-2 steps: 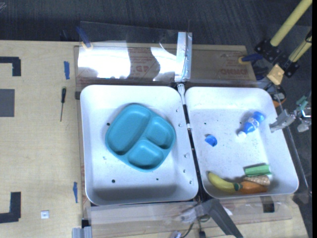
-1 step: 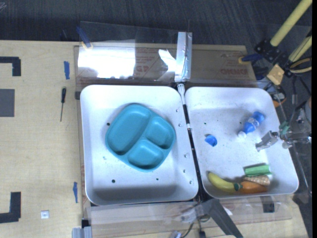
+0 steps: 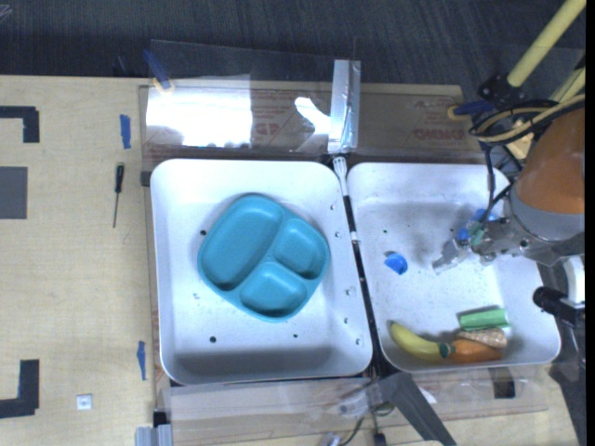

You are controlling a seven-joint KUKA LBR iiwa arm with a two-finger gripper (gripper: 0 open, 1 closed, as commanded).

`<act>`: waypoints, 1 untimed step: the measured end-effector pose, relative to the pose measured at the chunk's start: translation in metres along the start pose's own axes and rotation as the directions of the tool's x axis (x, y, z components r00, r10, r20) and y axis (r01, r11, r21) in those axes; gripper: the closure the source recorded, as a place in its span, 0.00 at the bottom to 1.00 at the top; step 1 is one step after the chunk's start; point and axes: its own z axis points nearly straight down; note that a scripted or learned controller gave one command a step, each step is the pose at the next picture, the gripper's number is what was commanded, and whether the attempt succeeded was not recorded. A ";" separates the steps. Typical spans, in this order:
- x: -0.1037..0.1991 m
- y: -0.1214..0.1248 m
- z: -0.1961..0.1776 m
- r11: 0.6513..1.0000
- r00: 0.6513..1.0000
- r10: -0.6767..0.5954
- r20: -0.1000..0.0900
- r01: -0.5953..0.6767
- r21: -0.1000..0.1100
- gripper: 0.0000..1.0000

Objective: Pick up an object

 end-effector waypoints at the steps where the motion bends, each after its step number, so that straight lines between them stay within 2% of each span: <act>1: -0.016 0.062 0.027 1.000 1.000 0.018 0.007 -0.018 -0.012 0.00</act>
